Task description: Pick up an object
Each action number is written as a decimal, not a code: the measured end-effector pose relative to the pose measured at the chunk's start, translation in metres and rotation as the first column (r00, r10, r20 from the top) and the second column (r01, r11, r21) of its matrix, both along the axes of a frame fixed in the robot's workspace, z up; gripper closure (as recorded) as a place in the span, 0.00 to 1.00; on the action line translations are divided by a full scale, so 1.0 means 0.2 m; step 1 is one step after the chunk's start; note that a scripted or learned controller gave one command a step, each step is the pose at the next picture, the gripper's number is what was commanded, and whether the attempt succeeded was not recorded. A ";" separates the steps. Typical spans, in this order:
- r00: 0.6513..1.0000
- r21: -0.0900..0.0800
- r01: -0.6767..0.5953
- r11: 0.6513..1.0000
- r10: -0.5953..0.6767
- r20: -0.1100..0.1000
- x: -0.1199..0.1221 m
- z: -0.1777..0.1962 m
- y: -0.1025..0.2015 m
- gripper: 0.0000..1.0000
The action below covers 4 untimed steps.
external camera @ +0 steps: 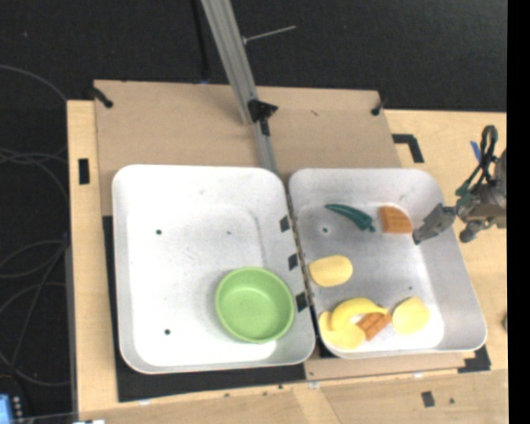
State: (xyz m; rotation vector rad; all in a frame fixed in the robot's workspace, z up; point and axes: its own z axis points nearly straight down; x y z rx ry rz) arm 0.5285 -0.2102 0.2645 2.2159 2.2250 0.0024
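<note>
The right bin (442, 281) holds a teal curved piece (349, 215), an orange block (394, 220), a yellow oval (330, 270), a yellow lump (349, 316) with a small orange piece (374, 326) lying on it, and a yellow round piece (411, 315). My gripper (442, 233) hangs over the bin's right rim, just right of the orange block. Its fingers are spread open with nothing between them. The left fingertip (421, 233) ends close beside the orange block, and I cannot tell whether it touches it.
A green bowl (254, 303) sits in the left bin (159, 237) near its front right corner. A slanted metal pole (234, 60) runs from the top down to the gap between the bins. Cables (486, 148) hang by the arm at the right.
</note>
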 end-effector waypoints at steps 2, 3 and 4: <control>1.000 -0.001 0.004 1.000 -0.004 -0.007 -0.03 -0.31 0.01 0.00; 1.000 -0.002 0.005 1.000 -0.005 -0.005 -0.01 -0.53 0.01 0.00; 1.000 -0.001 0.005 1.000 -0.005 -0.006 -0.02 -0.79 0.00 0.00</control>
